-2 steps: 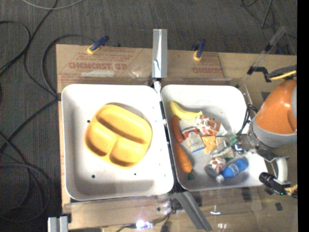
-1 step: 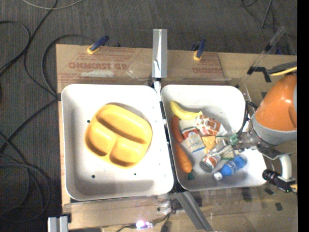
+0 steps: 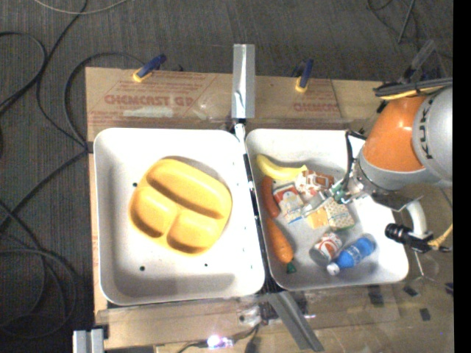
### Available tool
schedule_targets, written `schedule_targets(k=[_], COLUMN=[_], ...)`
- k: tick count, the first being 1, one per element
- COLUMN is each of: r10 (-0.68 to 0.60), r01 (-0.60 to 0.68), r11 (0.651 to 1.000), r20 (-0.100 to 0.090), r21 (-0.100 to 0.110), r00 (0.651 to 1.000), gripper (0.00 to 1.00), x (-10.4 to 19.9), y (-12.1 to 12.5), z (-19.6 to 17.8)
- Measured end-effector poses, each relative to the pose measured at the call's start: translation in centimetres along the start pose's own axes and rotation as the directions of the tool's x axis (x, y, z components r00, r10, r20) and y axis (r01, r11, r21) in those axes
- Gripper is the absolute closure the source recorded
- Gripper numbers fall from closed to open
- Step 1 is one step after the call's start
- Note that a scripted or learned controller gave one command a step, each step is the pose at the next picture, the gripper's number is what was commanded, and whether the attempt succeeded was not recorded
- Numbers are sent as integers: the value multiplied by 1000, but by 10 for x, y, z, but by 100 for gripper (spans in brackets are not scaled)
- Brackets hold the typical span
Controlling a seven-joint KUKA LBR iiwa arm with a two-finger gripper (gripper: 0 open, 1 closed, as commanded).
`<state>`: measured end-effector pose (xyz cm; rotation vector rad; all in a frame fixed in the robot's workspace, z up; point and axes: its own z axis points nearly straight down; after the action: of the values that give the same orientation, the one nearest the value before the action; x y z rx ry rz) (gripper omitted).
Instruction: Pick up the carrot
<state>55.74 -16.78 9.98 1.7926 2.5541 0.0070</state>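
- While the grey arm with its orange band [image 3: 394,142] reaches in from the right, its jaws [image 3: 341,192] hang over the clutter in the middle of the right-hand shallow white bin [image 3: 397,271] — whether they are apart or together cannot be told at this slant.
- Lying along that bin's left wall is the long orange carrot [image 3: 279,243], its tip near a small dark bit, just beside a reddish sausage-shaped piece [image 3: 270,195] and below a yellow banana [image 3: 280,169].
- Small printed cartons [image 3: 302,193], a can [image 3: 327,245] and a blue plastic bottle [image 3: 355,254] crowd the bin's middle; a yellow three-part plate [image 3: 181,204] sits in the left white bin [image 3: 110,271].
- Judged from this, the approach step is in hand — the carrot lies untouched, and the next move calls for shifting left and descending across its width.
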Motion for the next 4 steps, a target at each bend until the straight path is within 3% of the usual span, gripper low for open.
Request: schedule_targets(k=[1,2,3,4], r10=[-218,-20,-293,79], r01=[218,20,293,-79], r11=[976,1000,956,997], r20=[17,-8,-9,-8], r21=[-15,6,3,8], r00=[976,1000,956,997], gripper=[0,0,0,0], x=[22,26,46,61], y=[-40,41,-39,17], z=[1,11,9,10])
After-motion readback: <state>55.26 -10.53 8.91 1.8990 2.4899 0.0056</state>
